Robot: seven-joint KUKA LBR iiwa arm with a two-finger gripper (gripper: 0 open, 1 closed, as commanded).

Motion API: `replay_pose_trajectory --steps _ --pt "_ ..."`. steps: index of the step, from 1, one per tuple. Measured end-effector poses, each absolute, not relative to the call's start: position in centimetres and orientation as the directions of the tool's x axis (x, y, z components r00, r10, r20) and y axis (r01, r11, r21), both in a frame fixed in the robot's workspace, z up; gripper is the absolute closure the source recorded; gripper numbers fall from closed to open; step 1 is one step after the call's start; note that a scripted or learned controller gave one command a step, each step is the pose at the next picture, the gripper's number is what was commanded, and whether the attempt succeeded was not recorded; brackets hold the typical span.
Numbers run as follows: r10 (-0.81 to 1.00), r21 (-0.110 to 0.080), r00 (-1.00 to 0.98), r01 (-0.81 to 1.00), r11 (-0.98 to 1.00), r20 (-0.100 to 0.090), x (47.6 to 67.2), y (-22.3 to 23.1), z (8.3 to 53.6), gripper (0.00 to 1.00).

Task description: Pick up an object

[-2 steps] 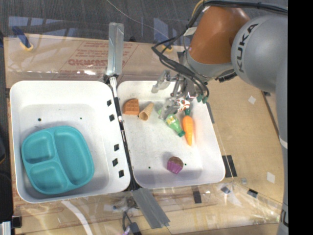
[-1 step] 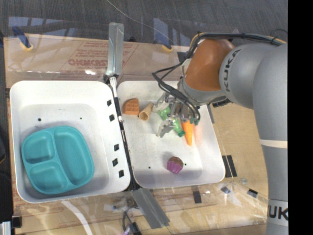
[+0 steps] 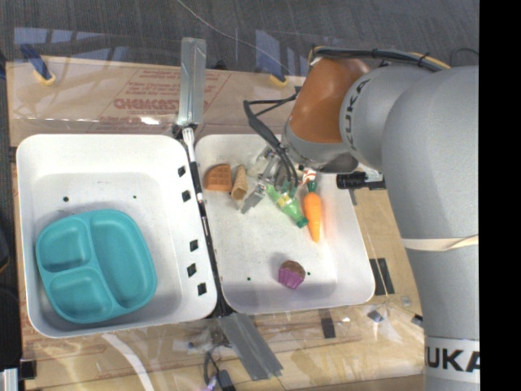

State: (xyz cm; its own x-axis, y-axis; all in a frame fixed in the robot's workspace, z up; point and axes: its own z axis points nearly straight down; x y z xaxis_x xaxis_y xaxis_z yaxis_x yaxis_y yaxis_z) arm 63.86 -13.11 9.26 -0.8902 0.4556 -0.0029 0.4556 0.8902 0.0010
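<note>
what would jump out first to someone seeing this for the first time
The big grey arm with its orange band fills the right side, its gripper low in the right bin. Under it lie a carrot, a green item and a bread-like piece. A teal divided tray sits in the left bin.

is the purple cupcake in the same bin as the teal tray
No, the purple cupcake sits in the right bin, while the teal tray lies in the left bin.
</note>
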Motion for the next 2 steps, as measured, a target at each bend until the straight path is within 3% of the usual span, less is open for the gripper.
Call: replay_pose_trajectory --steps 1,2 --pt "0.771 0.003 -0.637 0.771 0.637 -0.004 64.3 -10.6 9.3 0.00" --pt "0.765 0.005 -0.644 0.765 0.644 -0.008 64.5 -10.4 10.4 1.00"
